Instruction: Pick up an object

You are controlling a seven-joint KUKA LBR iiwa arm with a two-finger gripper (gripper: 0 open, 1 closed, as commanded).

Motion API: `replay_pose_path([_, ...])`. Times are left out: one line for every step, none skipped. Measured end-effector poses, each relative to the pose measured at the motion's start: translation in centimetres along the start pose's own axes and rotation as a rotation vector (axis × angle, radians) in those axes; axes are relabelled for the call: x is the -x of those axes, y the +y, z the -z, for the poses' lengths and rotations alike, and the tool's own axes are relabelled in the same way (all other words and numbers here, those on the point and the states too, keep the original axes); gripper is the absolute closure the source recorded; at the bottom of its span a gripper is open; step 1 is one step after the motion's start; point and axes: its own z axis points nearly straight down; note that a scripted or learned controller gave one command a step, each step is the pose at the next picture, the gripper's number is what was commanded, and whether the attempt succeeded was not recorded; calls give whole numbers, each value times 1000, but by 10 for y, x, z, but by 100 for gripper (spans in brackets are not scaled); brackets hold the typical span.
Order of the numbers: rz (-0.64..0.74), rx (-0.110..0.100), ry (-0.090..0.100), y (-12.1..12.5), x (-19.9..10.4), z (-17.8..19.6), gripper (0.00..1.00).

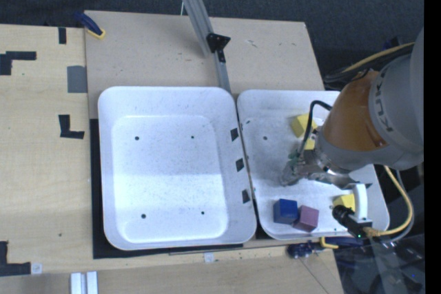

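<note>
Left bin (165, 169) open; right bin (265, 148) crowded by arm (358, 124), blue block (285, 211).

No legible text, labels, brands, numbers or signs are appearing anywhere. The black marks along the left edge of the worktop (41, 169) are plain shapes, not characters.

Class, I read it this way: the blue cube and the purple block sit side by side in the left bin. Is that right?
Not quite. The camera view shows the blue cube and purple block side by side in the right bin, not the left one.
</note>
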Motion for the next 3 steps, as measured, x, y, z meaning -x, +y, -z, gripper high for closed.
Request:
replay_pose_path([-1,7,-3,1,4,42,100])
replay_pose_path([1,10,-3,6,-7,96,100])
replay_pose_path([0,6,-2,7,-7,114,100])
